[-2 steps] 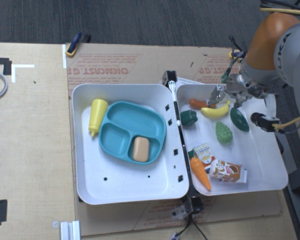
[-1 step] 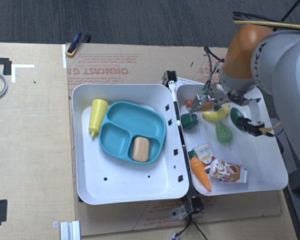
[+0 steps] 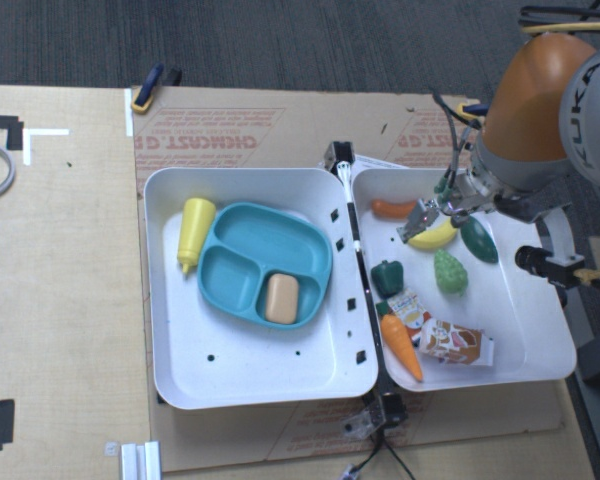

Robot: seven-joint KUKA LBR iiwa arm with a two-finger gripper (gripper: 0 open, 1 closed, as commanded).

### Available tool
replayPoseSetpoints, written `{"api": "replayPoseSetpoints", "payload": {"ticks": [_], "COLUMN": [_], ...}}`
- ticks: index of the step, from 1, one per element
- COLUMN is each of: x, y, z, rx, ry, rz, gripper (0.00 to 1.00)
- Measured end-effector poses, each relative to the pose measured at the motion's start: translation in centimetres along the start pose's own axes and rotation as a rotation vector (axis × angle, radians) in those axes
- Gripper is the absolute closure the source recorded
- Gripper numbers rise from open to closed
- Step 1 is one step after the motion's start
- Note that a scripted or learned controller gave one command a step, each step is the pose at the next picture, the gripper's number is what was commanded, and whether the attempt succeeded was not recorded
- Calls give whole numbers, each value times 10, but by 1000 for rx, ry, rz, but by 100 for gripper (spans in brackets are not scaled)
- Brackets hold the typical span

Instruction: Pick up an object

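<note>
camera view: one fixed look down on the worktop [image 3: 60,268], two white bins side by side.
arm: comes in from the right, orange band above the wrist, reaching low over the right bin [image 3: 540,353].
pincer [image 3: 427,215]: at the far-left part of the right bin, tips right at the banana [image 3: 435,236]; can't tell how wide it stands or whether it has hold of anything.
target guess: banana, lying flat, just beside the red sausage [image 3: 390,208] and the dark green leaf-shaped toy [image 3: 478,240].
right bin, rest: bumpy green fruit [image 3: 450,271], green pepper [image 3: 387,277], carrot [image 3: 402,346], snack packet [image 3: 452,343], small card [image 3: 408,308].
left bin [image 3: 260,378]: blue divided plate [image 3: 265,263] with a bread roll [image 3: 281,298] in one section; yellow bottle [image 3: 193,233] touching the plate's left edge.
how to do it well: centre over the banana's middle, straddle its short width, go down fully before closing.
risk: curved smooth skin may slip out; the sausage is near enough to get nudged.
</note>
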State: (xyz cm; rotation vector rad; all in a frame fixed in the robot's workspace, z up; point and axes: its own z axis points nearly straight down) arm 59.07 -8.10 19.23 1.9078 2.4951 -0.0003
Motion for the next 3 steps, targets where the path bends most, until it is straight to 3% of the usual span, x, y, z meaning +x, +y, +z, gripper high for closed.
{"api": "replayPoseSetpoints", "payload": {"ticks": [1, 2, 3], "x": [-34, -34, 68], "y": [-25, -24, -37], "z": [81, 71, -91], "rx": [1, -1, -2], "ry": [1, 0, -1], "rz": [-254, -250, -291], "gripper": [0, 100, 100]}}
